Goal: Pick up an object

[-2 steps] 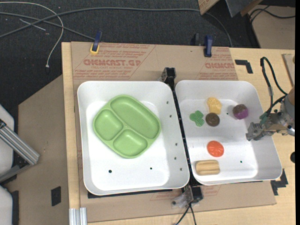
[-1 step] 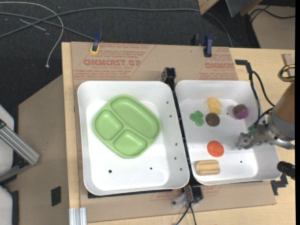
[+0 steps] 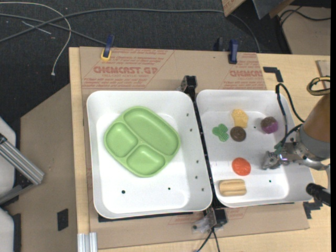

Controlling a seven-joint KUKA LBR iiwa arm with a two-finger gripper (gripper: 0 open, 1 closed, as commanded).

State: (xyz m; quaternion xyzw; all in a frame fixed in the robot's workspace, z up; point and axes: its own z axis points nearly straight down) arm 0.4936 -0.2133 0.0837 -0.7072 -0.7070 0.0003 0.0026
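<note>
The right bin (image 3: 273,185) holds several small toy foods: a red-orange round piece (image 3: 241,166), a tan bread-like block (image 3: 232,187), a brown disc (image 3: 238,134), a yellow piece (image 3: 240,116), a green leafy piece (image 3: 220,132) and a purple ball (image 3: 269,125). My gripper (image 3: 272,160) hangs low at the bin's right side, to the right of the red-orange piece and below the purple ball. Nothing shows between its tips.
The left bin (image 3: 105,188) carries a green three-compartment plate (image 3: 142,140). Blue clamps (image 3: 108,46) (image 3: 233,50) pin the cardboard at the back. A black cable (image 3: 283,104) runs along the right bin's far right corner. The arm (image 3: 317,135) enters from the right.
</note>
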